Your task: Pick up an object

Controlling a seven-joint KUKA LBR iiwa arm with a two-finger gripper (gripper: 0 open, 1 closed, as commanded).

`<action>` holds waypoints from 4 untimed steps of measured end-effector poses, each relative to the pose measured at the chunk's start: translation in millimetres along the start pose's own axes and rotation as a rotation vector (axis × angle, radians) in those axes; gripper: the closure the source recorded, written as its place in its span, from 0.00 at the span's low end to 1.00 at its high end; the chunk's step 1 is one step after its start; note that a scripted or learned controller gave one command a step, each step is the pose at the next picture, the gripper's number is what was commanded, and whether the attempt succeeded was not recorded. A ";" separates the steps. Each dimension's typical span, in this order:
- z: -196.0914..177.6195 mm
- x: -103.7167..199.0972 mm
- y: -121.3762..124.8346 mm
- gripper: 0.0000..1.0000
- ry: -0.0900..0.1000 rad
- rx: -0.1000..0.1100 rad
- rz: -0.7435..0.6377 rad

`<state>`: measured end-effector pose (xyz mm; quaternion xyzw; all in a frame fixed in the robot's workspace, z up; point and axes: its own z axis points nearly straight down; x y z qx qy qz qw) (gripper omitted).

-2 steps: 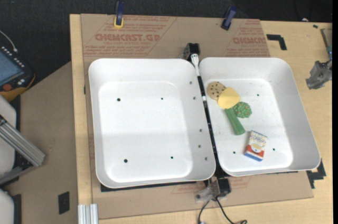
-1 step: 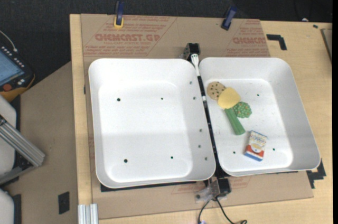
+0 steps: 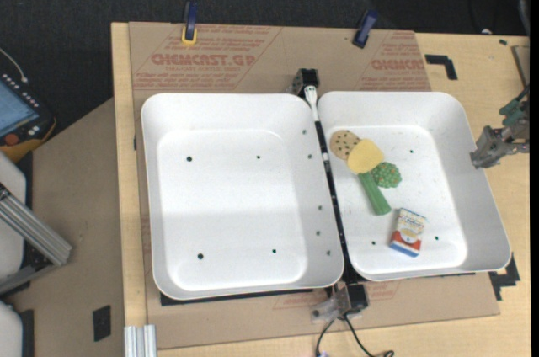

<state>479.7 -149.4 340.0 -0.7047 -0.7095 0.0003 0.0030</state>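
The right bin (image 3: 455, 124) holds a round brown cookie (image 3: 341, 144), a yellow disc (image 3: 365, 156), a green broccoli-like piece with a long stem (image 3: 381, 186) and a small red, white and blue carton (image 3: 408, 231). My gripper (image 3: 491, 146) sits at the right edge of the view, just outside the right bin's rim and apart from all the objects. Nothing shows between its fingers.
The left bin (image 3: 168, 204) lies beside the right one, with a black divider strip (image 3: 324, 170) between them. Both rest on a cardboard sheet (image 3: 253, 52) held by clamps (image 3: 190, 23) at the back. Cables trail from the front edge (image 3: 341, 313).
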 end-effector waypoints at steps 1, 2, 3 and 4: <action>74.5 -67.8 -2.5 1.00 -0.004 0.003 0.014; -73.4 -75.6 34.1 1.00 -0.013 -0.024 0.004; -133.4 -74.9 -2.6 1.00 -0.009 -0.015 0.007; -45.9 -65.6 27.5 1.00 -0.001 0.002 0.005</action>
